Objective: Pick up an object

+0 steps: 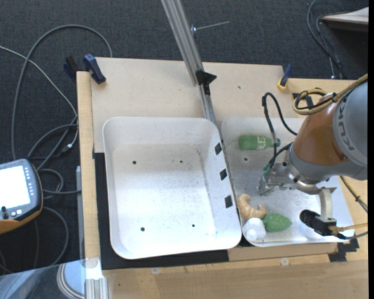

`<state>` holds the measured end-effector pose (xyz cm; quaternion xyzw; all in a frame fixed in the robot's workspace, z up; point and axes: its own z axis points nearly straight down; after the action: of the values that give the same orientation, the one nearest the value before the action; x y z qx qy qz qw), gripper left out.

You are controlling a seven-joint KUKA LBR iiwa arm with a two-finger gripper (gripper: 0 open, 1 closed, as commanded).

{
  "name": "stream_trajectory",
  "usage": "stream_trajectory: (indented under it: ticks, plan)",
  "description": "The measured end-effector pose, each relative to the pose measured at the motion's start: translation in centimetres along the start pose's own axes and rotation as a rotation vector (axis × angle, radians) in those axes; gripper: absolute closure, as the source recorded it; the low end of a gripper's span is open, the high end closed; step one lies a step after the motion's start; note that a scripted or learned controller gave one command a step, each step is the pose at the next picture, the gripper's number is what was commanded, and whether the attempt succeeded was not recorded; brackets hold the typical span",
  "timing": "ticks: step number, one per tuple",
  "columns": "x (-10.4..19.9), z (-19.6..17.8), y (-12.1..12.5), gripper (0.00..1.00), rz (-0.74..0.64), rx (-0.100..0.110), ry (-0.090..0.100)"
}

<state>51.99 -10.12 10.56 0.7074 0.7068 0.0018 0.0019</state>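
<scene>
Two shallow white bins, a left bin (117,193) and a right bin (234,125), are sitting side by side, the right one holding four objects: one green bottle (252,142), one tan piece (248,205), one white cap-like item (255,229) and one green lump (277,222).

Dark carpet (47,17) around a tan bench (152,87). 2 blue clamps: 1 (93,67) at the bench's far left corner, 1 (285,76) far right. Handheld pendant (17,195) on floor, left. Metal pole (187,47) slants over the far edge.
</scene>
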Motion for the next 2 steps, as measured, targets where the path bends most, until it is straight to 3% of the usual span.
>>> stream_trajectory:
  ticks: [2]
  plan:
    - [-0.9, -10.9, -0.5, 1.00, -0.003, -0.003, -0.001]
